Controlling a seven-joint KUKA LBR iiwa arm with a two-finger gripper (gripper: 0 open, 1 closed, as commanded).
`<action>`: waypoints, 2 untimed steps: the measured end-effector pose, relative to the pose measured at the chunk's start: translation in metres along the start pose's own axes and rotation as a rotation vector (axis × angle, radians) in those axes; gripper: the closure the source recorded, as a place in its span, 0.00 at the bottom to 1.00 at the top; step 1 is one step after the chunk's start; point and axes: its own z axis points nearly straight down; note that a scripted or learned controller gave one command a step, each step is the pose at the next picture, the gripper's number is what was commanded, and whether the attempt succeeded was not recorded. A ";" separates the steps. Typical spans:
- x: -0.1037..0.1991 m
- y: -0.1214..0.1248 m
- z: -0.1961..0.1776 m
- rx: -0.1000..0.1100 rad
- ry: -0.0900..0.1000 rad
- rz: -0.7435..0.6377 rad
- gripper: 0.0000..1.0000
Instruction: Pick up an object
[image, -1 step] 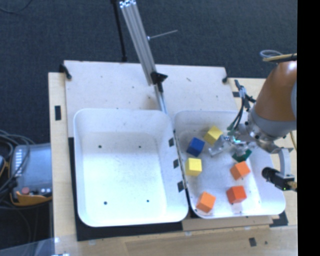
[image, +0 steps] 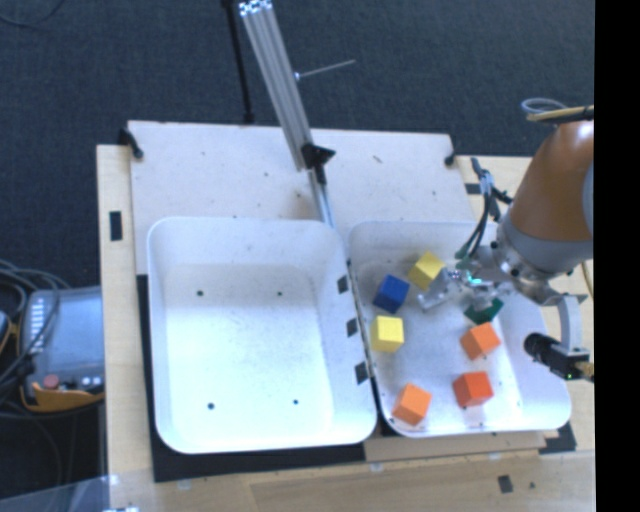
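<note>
Arm (image: 555, 190): enters from the right of the frame, orange band above a grey wrist, reaching down over the right bin.
Gripper (image: 445, 290): low inside the right bin (image: 540, 400), in its upper middle; metal fingers point toward frame left.
Jaws: whether released or clenched cannot be told; nothing is seen between them.
Yellow cube, upper (image: 427, 268): just beside the gripper tip, on its upper left.
Blue cube (image: 391, 292): left of the gripper, near the bin's left wall.
Yellow cube, lower (image: 388, 333): below the blue cube.
Green block (image: 484, 310): partly hidden beneath the wrist.
Orange cubes: one at mid right (image: 481, 341), one at lower right (image: 472, 388), one at lower left (image: 412, 403).
Long axis: the cubes show none; each sits turned slightly off the bin's edges.
Left bin (image: 165, 300): white, on the left of the bench.
Writing: no label or brand is legible.
</note>
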 end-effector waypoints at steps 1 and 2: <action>0.003 -0.002 0.043 0.005 -0.001 0.004 0.00; -0.009 -0.003 0.098 0.001 -0.003 0.003 0.00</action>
